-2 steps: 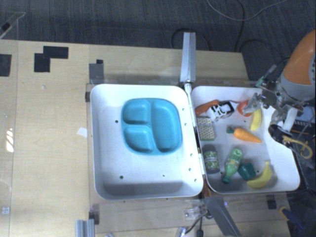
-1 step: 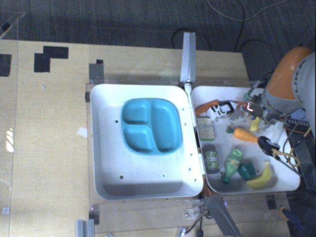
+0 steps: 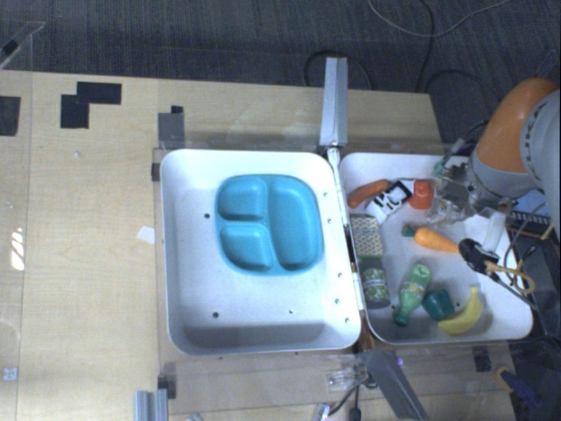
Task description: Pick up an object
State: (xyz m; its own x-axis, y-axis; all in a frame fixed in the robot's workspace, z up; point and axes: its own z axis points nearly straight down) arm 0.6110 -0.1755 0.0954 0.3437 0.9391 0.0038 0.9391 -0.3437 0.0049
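Observation:
The right bin (image 3: 517, 323) holds several objects. An orange carrot (image 3: 436, 240) lies near its middle, and a small red cup (image 3: 423, 194) stands at the back beside a black-and-white card (image 3: 391, 198). A red-orange sausage shape (image 3: 367, 191) lies at the back left. A green bottle (image 3: 410, 292), a teal piece (image 3: 438, 303) and a yellow banana (image 3: 465, 314) sit at the front. A green can (image 3: 375, 284) and a grey grater-like piece (image 3: 365, 233) line the left wall. My gripper (image 3: 451, 196) hangs low over the bin's back right, just right of the red cup and above the carrot.
The left bin (image 3: 188, 261) holds a blue divided plate (image 3: 267, 223). A metal post (image 3: 333, 103) rises behind the wall between the bins. Cables and a black connector (image 3: 478, 254) trail along the right bin's right side.

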